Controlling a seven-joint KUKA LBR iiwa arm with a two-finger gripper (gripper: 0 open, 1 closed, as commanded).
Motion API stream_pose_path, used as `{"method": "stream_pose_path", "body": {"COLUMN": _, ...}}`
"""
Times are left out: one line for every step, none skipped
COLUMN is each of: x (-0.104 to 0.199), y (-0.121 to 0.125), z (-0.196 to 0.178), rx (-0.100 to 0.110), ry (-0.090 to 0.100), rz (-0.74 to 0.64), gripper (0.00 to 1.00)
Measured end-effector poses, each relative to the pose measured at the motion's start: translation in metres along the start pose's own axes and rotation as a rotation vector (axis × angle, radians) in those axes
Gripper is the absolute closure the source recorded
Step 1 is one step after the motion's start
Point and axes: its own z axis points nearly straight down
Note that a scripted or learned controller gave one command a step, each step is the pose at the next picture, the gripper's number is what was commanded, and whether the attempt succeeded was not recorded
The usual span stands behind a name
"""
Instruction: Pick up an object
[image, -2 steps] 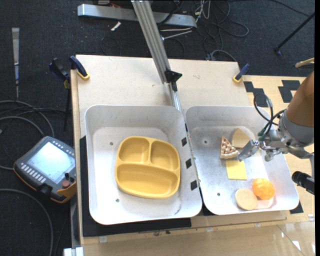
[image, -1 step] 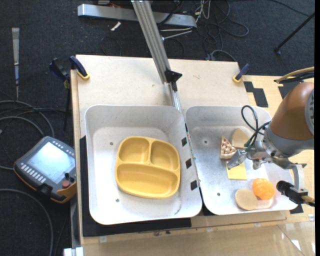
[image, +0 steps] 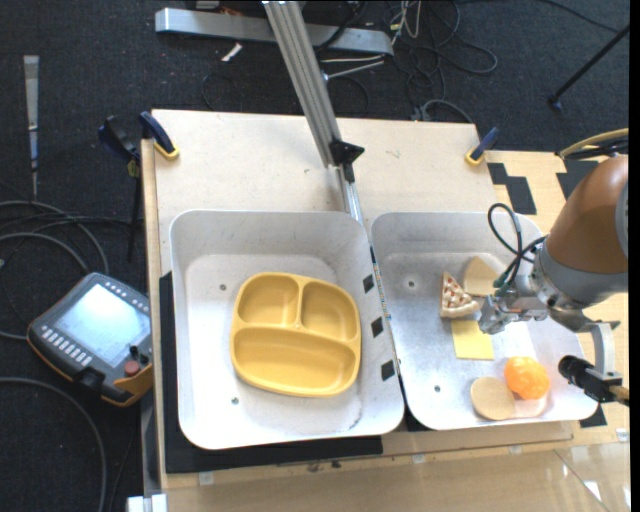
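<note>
Gripper (image: 497, 315) sits low over the right bin (image: 420, 250), arm (image: 590, 240) coming in from the right, and the wrist hardware blocks the tips, so I can't tell its state or whether anything is in it. Candidates are all in that bin: pizza slice toy (image: 456, 296) just left of the tool, yellow flat square (image: 472, 343) directly under/just below it, orange ball (image: 526, 378) nearer the front edge resting on a tan round disc (image: 490, 398), and another tan piece (image: 482, 272) partly hidden behind the tool. Left bin (image: 200, 260) has the yellow divided tray (image: 296, 333), well apart from the arm. My read: step in hand is descent/close on something in the pizza-slice/square cluster. To do it well, commit to one item; the pizza slice looks like the better bet since it has some thickness, while the flat square gives the jaws almost nothing to bite and will likely slide on the bin floor. Centre the tool over the slice, align across its narrow width, go straight down until just off the floor, then close. Watch for nudging the square or tan piece, both touching or nearly touching the target area. Lift vertically and check for an object between the tips before calling it a pick. Ball is a fallback, but it may roll off the disc.
</note>
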Motion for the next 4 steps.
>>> {"method": "stream_pose_path", "body": {"x": 0.006, "y": 0.001, "z": -0.061, "rx": -0.005, "ry": -0.002, "rz": -0.003, "gripper": 1.00}}
{"method": "stream_pose_path", "body": {"x": 0.004, "y": 0.011, "z": -0.108, "rx": -0.004, "ry": -0.002, "rz": -0.003, "gripper": 1.00}}
{"method": "stream_pose_path", "body": {"x": 0.003, "y": 0.012, "z": -0.161, "rx": -0.005, "ry": -0.002, "rz": -0.004, "gripper": 1.00}}
{"method": "stream_pose_path", "body": {"x": 0.047, "y": 0.015, "z": -0.146, "rx": 0.002, "ry": 0.001, "rz": -0.007, "gripper": 1.00}}
